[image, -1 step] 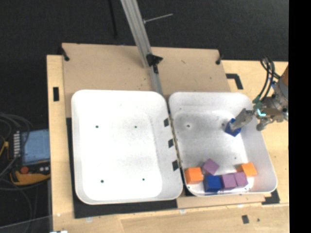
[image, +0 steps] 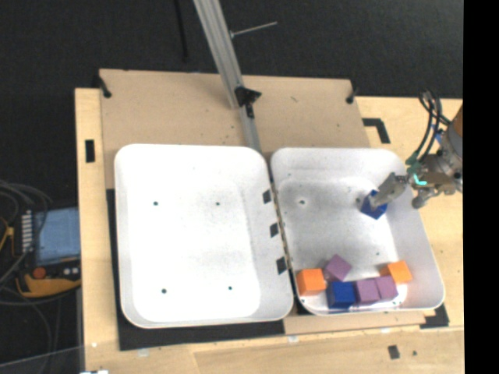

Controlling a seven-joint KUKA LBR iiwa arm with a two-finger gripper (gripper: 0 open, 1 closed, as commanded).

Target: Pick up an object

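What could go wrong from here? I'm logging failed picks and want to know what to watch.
1. The gripper seems to pinch the blue block only at its edge, above the right bin; it may slip out.
2. If dropped, it could roll into the cluster of orange, purple and blue blocks along the near wall, where tight packing makes regrasping harder.

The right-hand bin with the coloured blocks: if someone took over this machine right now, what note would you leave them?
End effector: at the upper right of the right bin, with a small blue block at the tip of one finger. Whether it is really gripped cannot be told.
Job's things: along the bin's near edge sit two orange blocks, three purple blocks and a second, larger blue block.
Left bin: beside it, touching along the middle.
Done: end effector is at a block.
Left: confirm the grasp and lift the block.
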